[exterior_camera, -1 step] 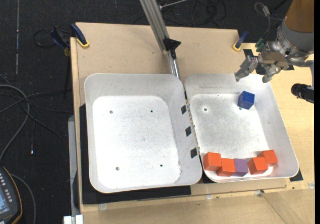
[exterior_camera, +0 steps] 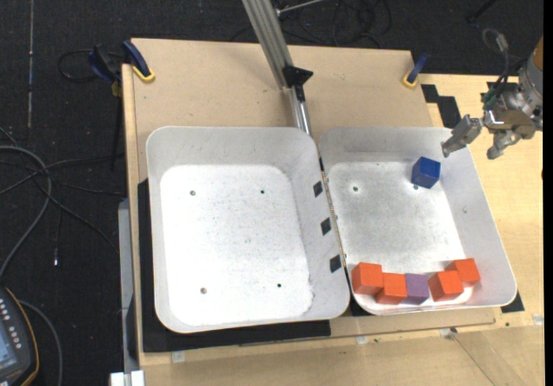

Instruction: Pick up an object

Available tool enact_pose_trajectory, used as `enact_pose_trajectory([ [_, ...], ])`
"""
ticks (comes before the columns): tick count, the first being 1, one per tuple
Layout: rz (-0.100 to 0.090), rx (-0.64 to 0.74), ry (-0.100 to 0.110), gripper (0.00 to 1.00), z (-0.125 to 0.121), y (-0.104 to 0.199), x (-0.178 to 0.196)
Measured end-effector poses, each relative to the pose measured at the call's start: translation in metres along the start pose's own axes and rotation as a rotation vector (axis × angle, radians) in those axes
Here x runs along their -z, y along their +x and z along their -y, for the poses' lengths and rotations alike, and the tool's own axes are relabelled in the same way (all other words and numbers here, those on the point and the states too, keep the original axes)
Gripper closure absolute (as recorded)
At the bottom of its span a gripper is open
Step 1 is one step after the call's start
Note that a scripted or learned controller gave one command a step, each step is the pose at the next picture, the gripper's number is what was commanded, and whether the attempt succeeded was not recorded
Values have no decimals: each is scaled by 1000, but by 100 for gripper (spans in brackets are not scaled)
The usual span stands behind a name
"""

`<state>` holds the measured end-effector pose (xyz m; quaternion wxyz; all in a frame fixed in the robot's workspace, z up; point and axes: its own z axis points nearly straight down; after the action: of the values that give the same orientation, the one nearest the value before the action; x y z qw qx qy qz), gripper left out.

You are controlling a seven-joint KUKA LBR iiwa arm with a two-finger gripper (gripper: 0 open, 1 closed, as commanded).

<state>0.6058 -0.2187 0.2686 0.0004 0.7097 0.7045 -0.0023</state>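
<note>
Here | claw [exterior_camera: 480,139] spread open, unladen | beside right bin's [exterior_camera: 486,203] far edge

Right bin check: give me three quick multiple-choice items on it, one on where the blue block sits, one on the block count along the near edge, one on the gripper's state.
1. Where is the blue block?
A. Left bin
B. Upper part of the right bin
C. On the bare bench

2. How many blocks line the right bin's near edge?
A. Two
B. Five
C. Eight

3. What is the gripper doing?
A. Open, holding nothing
B. Shut on the blue block
C. Shut on an orange block

Answers:
1 B, it sits alone near the far wall.
2 B, four orange blocks and one purple block.
3 A, its fingers are spread above the bin's right rim.
</note>
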Motion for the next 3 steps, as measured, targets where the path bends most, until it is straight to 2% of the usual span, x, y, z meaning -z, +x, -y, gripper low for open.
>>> enact_pose_trajectory([
  [1,-3,10,0,0,-38,-3,-178],
  [2,-10,9,9,0,-76,-3,-173],
  [3,-7,12,5,100,-76,-2,-162],
])
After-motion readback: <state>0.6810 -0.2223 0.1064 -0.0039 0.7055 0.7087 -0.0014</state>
